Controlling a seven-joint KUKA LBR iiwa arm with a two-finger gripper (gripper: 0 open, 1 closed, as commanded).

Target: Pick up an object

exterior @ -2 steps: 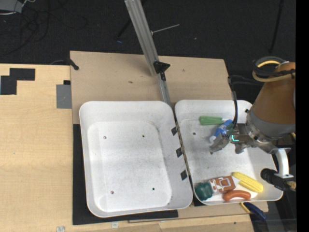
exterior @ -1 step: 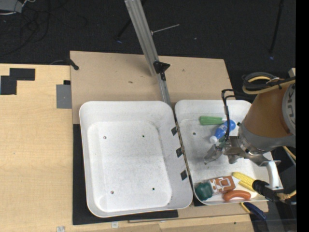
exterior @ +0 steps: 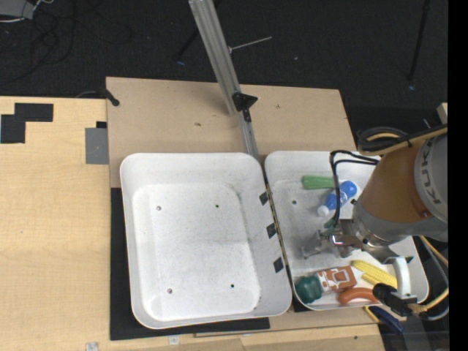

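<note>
Hand (exterior: 320, 244): low in right bin (exterior: 287, 168), over bare floor; grip state cannot tell. Nearby: blue bottle (exterior: 342, 194), green stick (exterior: 317, 183), dark green lump (exterior: 308, 287), yellow piece (exterior: 374, 272). Advised: centre over one item, descend straight, close squarely.

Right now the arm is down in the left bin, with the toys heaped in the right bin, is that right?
No. The camera view shows the arm down in the right bin, not the left bin. The toys are heaped in the right bin, as you said.
</note>
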